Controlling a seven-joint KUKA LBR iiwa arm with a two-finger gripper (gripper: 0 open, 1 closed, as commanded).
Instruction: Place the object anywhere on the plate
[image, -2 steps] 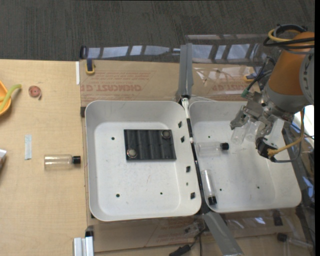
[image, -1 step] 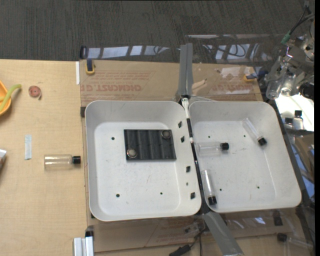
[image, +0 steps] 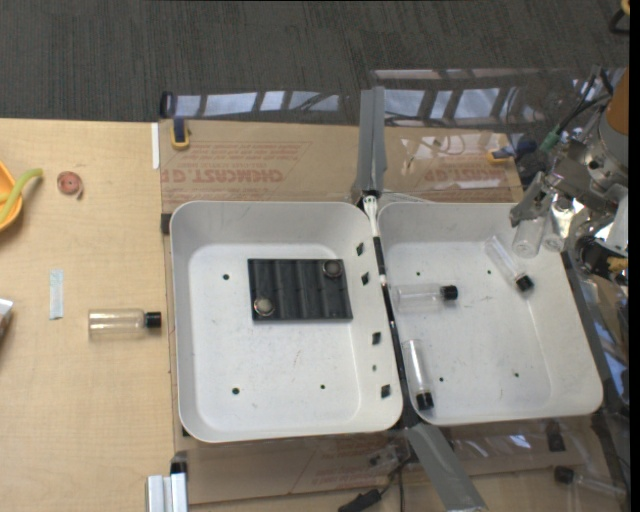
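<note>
Gripper (image: 533, 215) sits at the far right, over the back right corner of the right bin (image: 590, 395), wrist hardware cluttered behind it. Something clear hangs at the tip, maybe a vial, but can't tell if it's actually between the fingers or just glare off the bin wall, so I won't call it a hold, and open vs closed isn't readable from this slant. Three clear vials with black caps lie flat in the right bin: one (image: 508, 264) just below the gripper, angled, cap toward the front; one (image: 425, 294) near the left wall, lying crosswise; one (image: 417, 373) along the left wall, cap toward the front. All on their sides, so they'll roll if nudged. Target looks like the dark ribbed plate (image: 300, 290) mid left bin (image: 185, 400), flat, with two small round bits on it. Plate is well apart from the gripper, so a full traverse over the divider is left. A fourth vial (image: 124, 321) lies on the bench outside the bins, likely out of play.
</note>
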